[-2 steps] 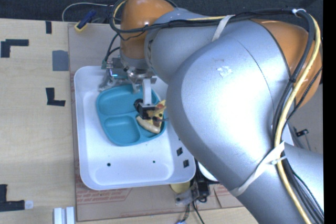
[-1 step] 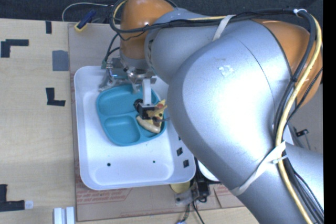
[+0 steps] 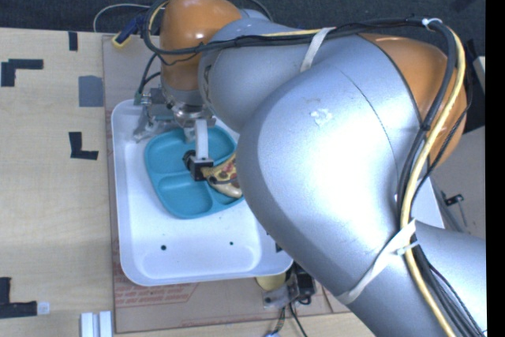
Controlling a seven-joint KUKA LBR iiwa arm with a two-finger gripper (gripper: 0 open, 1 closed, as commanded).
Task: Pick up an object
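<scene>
A blue divided plate (image 3: 177, 181) lies in the left white bin (image 3: 189, 256), toward its far side. A yellow and brown object (image 3: 225, 179), possibly a banana, rests at the plate's right edge, partly hidden under the arm. My gripper (image 3: 197, 160) hangs low over the plate's middle, its tip just left of the yellow object and close to or touching it. I see nothing clearly held. The grey arm with its orange band (image 3: 193, 24) covers the right side of the scene.
The near half of the left bin shows bare white floor. A yellow item (image 3: 272, 280) peeks out beside the bin's near right corner, under the arm. Cables (image 3: 130, 31) run by the wrist. The wooden bench (image 3: 47, 170) extends to the left.
</scene>
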